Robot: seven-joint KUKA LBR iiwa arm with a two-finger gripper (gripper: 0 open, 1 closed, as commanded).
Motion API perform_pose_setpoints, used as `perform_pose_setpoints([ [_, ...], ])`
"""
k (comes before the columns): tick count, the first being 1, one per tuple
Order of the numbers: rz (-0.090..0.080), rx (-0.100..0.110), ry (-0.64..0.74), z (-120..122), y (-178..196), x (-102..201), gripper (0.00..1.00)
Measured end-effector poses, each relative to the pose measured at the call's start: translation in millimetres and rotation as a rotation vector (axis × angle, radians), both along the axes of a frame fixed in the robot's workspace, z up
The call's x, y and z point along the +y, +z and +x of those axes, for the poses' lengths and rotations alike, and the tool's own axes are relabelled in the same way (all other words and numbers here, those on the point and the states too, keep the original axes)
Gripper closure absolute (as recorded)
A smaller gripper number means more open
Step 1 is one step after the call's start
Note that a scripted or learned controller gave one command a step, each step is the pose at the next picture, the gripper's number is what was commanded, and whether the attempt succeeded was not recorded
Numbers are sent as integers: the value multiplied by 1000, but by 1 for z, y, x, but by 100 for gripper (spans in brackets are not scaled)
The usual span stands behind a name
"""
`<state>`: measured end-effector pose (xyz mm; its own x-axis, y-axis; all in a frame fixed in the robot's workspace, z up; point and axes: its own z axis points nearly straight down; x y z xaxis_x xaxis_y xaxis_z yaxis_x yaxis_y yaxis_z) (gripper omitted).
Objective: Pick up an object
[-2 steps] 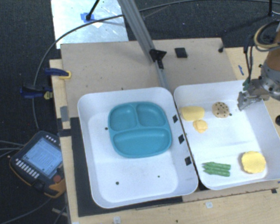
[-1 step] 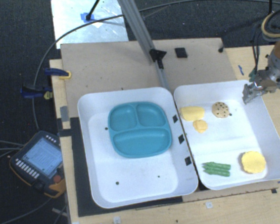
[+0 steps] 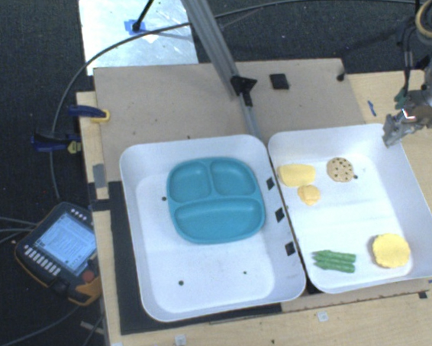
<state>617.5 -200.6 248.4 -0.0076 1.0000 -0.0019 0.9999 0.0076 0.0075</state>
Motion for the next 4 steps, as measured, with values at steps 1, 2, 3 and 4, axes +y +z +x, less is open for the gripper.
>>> perform_pose_setpoints([
  [1, 4, 4, 3, 0, 8, 53, 100],
  [2, 4, 6, 3, -9, 13, 109, 100],
  [3, 4, 7, 2, -21, 12, 156, 100],
  [4, 4, 7, 3, -24, -5, 213, 100],
])
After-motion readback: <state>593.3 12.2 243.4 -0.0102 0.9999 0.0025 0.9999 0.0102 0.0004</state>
